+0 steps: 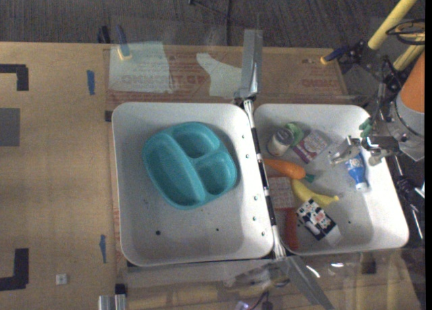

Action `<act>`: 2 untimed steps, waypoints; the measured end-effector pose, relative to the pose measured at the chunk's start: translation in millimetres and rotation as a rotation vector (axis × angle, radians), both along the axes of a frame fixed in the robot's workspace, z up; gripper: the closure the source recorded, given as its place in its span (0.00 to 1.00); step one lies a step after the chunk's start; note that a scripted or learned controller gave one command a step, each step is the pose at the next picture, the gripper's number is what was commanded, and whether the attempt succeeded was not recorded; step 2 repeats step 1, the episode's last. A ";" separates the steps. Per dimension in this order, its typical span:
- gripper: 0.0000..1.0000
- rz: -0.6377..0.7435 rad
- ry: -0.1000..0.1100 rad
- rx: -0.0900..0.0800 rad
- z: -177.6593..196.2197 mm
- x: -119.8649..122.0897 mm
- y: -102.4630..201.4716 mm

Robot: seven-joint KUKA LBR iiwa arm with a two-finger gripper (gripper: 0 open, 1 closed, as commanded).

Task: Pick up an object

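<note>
The right bin (388, 224) holds several small objects. A white and blue tube (357, 173) lies near the bin's right wall. My gripper (349, 150) hangs right above the tube's upper end, at the tip of the grey arm with the orange band (413, 92). An orange carrot (286, 167) and a yellow banana (314, 196) lie in the middle of the bin. A black and white patterned box (317, 221) sits toward the front. A small white can (278, 143), a green item (294, 130) and a purple packet (311, 145) lie at the back left.
A teal divided plate (191, 165) rests in the left bin (135, 234). A metal divider (260, 180) runs between the two bins. A red item (290, 229) lies along the right bin's left wall. A yellow pole (398, 8) and cables stand beyond the back right corner.
</note>
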State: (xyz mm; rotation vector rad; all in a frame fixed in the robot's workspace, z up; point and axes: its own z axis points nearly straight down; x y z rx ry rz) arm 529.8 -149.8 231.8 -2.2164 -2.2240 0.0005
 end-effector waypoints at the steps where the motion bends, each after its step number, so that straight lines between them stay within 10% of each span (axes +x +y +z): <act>1: 0.00 -0.381 -0.003 -0.003 103.2 17.5 32.0; 2: 0.00 -0.381 -0.003 -0.003 103.2 17.5 32.0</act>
